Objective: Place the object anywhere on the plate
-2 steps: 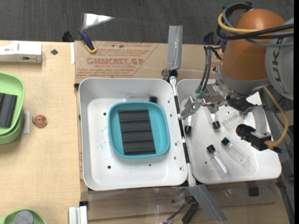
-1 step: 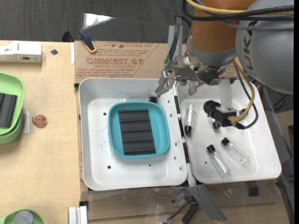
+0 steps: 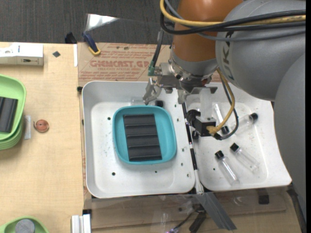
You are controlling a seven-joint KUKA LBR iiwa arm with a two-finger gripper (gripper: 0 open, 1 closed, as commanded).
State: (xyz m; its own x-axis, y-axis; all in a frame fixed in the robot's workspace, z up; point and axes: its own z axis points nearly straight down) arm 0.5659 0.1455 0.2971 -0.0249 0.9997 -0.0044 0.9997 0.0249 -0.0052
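The clear vials (image 3: 228,168) lie scattered in the right bin (image 3: 272,174), well right of the teal plate (image 3: 167,130), while the tool (image 3: 151,98) hovers just above the plate's upper rim, whether spread or closed I cannot tell.

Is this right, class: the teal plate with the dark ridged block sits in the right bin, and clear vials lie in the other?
Not quite. The camera view shows the teal plate with the dark ridged block in the left bin. The clear vials lie in the right bin.
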